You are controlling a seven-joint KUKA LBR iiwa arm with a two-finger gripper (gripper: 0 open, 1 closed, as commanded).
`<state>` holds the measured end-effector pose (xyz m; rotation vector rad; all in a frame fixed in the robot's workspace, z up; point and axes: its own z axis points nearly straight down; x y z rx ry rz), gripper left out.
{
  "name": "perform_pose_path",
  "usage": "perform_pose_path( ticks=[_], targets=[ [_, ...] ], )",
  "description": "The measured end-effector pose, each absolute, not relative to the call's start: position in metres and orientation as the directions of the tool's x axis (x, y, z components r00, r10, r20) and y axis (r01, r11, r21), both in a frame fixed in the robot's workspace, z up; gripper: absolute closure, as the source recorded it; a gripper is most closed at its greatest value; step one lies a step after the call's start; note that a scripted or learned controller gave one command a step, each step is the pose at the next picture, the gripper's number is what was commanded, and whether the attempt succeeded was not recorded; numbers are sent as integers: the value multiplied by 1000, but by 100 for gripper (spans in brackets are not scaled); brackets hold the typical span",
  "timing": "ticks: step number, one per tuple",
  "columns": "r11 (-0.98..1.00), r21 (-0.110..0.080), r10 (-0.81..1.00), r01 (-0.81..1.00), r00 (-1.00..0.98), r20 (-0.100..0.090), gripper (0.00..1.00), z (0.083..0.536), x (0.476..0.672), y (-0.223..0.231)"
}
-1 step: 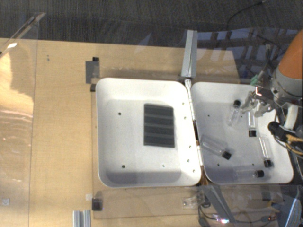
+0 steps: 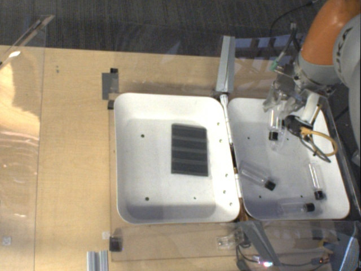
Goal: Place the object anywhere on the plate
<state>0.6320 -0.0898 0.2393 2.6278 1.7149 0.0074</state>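
Observation:
A dark grey ribbed plate point(image 2: 189, 149) lies flat in the middle of the left bin point(image 2: 130, 168). My gripper point(image 2: 275, 113) hovers over the upper part of the right bin point(image 2: 248, 117), with the arm's orange band above it at the top right. Between its fingers hangs a clear tube with a black cap point(image 2: 273, 127), cap pointing down. The gripper is shut on this tube, well to the right of the plate and across the wall between the bins.
Three more clear tubes with black caps lie in the right bin: one point(image 2: 256, 178) near its left wall, one point(image 2: 314, 178) by the right wall, one point(image 2: 293, 208) along the front. A yellow cable point(image 2: 318, 137) loops beside the gripper. A metal post point(image 2: 226, 64) stands behind the bins.

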Motion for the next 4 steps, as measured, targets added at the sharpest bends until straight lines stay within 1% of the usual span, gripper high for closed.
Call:
perform_pose_path(
  ticks=[1, 2, 3, 4],
  targets=[
    [84, 4, 996, 996, -84, -1, 100, 200, 670, -39],
    [-557, 3, 831, 831, 557, 2, 100, 206, 670, 1],
    [-754, 1, 657, 657, 754, 1, 100, 184, 669, 80],
    [-904, -2, 427, 427, 904, 5, 100, 159, 664, 153]
  ],
)
